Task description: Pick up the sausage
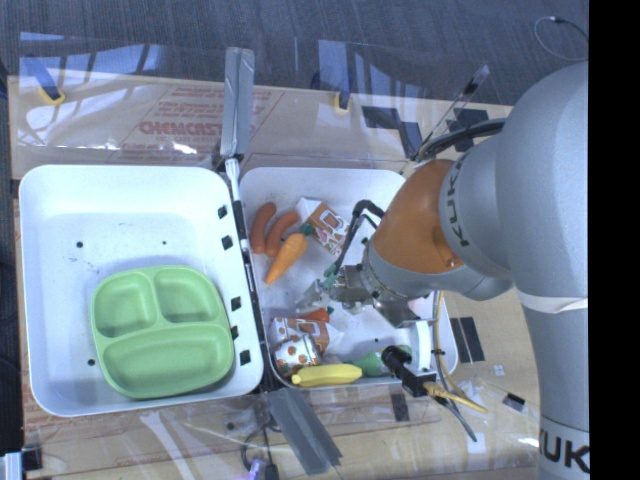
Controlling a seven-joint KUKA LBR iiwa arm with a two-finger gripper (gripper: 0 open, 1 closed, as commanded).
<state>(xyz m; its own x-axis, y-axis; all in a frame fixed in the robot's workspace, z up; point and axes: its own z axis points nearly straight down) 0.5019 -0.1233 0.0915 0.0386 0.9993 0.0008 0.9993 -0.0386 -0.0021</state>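
Observation:
Two reddish-brown sausages (264, 226) lie side by side in the upper left corner of the right bin (300, 180), next to an orange carrot (286, 255). My gripper (333, 290) hangs low over the middle of the right bin, to the right of and below the sausages, and apart from them. The grey arm with its orange band (425, 230) covers the right part of the bin.
A small printed carton (325, 225) lies just right of the sausages. At the bin's front are printed packets (297, 342), a yellow banana (326, 374) and a green item (372, 363). The left bin (60, 208) holds a green divided plate (160, 330).

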